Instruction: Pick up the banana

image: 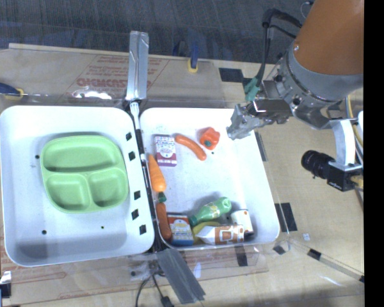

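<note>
My gripper point(239, 126) hangs over the far right rim of the right bin point(259, 171), apart from everything in it, with nothing seen in it. A pale yellow-green shape point(201, 219) lies under a green bottle point(214, 208) at the bin's near side. I cannot tell whether that shape is the banana, as most of it is hidden. The closest items to the gripper are an orange-red pepper point(209, 137) and a sausage point(191, 147), both to its left.
The right bin also holds a red and white carton point(165, 151), a carrot point(156, 174) along the left wall, another sausage point(161, 216) and cartons point(227, 234) at the near edge. A green divided plate point(83, 171) sits in the left bin point(19, 235).
</note>
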Controlling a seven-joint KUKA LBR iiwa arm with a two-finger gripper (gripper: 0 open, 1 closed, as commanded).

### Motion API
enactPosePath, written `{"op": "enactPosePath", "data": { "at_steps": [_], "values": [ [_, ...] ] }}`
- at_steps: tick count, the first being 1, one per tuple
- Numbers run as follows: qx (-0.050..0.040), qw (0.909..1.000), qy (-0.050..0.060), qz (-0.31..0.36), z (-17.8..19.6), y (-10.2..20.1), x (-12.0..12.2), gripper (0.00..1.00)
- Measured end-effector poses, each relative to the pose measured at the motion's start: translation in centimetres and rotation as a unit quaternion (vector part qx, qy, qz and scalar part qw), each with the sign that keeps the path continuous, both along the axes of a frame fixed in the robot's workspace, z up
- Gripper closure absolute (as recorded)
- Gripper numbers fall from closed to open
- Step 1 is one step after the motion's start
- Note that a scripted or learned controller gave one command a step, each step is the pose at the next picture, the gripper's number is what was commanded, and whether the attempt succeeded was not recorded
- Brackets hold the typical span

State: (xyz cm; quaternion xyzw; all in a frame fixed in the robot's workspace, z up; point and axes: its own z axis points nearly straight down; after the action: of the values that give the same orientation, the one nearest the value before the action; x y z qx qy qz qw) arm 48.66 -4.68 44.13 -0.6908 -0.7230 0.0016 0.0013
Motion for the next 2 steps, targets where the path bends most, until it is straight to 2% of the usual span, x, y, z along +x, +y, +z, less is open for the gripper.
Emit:
{"op": "enactPosePath", "data": {
  "at_steps": [1, 2],
  "values": [
    [-0.0001, 1.0, 0.0, 0.0, 0.0, 0.0, 0.0, 0.0],
    [-0.0008, 0.9998, 0.001, -0.021, -6.8, 1.8, -1.0, 0.0]
  ]
}}
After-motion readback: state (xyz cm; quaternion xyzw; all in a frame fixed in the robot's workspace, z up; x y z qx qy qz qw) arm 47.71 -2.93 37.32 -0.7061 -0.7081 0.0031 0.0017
